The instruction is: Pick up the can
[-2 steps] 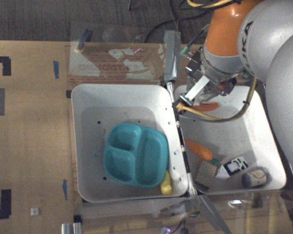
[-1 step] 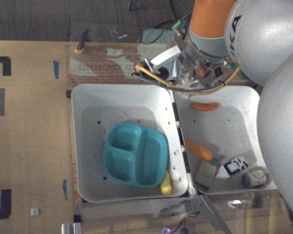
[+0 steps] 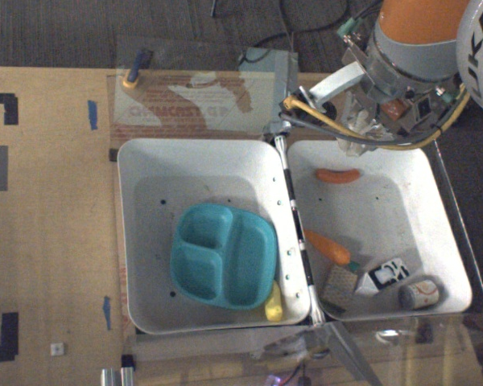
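The can (image 3: pixel 419 293) lies on its side in the right bin's (image 3: pixel 435 185) near corner, beside a small carton (image 3: pixel 389 273). Likely light, stiff, rolling; I'd pinch across its body. My gripper (image 3: pixel 364 127) hangs over the far rim; jaw state I cannot tell.

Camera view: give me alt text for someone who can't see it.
The gripper hangs over the right bin's back edge, far from the can lying in its front right corner. A carrot and sausage share that bin; the left bin holds a teal tray.

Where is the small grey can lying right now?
The small grey can lies on its side in the near right corner of the right white bin, just right of the black-and-white carton and far from the gripper.
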Motion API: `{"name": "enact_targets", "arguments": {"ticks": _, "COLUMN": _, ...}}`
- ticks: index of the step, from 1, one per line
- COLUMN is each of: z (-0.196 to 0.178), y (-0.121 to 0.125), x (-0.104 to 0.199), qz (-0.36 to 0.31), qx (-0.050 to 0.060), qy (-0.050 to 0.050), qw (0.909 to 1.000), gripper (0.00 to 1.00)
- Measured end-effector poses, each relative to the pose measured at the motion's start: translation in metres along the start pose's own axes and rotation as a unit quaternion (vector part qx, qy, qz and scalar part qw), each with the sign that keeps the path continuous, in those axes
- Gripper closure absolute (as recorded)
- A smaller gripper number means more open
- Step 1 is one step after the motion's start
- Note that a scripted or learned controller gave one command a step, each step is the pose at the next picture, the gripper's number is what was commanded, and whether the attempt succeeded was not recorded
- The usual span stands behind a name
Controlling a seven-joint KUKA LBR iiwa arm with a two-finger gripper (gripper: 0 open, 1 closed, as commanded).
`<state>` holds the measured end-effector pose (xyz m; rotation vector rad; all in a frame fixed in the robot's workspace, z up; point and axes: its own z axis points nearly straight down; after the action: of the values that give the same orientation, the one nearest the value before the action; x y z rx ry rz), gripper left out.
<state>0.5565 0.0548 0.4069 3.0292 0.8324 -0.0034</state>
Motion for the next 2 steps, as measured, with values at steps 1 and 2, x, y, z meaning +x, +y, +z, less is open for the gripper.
{"name": "enact_targets", "arguments": {"ticks": 1, "z": -0.017, "y": -0.073, "x": -0.007, "qz": -0.052, "qx": 0.001, "qy": -0.001, "qw": 0.9986, "gripper": 1.0}}
{"name": "enact_targets", "arguments": {"ticks": 2, "z": -0.027, "y": -0.102, "x": 0.066, "qz": -0.08, "qx": 0.0, "qy": 0.001, "qw": 0.9968, "gripper": 1.0}}
